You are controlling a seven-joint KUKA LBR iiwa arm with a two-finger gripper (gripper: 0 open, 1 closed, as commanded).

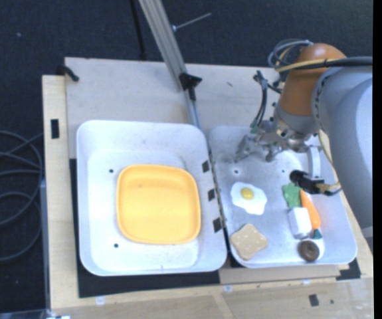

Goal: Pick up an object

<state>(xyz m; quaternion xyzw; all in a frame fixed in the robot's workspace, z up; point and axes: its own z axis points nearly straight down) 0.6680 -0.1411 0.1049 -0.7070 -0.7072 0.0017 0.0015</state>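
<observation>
The right bin (234,145) holds a fried egg (248,198), a slice of toast (248,240), a carrot with green top (306,205), a white cylinder (299,222) and a brown doughnut (308,250). My gripper (257,149) hangs over the far part of the right bin, above and a little right of the egg, with its two fingers spread apart and nothing between them. The arm's orange band (302,85) rises behind it.
The left bin (97,138) holds a yellow square plate (158,203). A metal pole (167,42) slants from the top down to the bins' far edge. Cables (4,158) lie left of the bench.
</observation>
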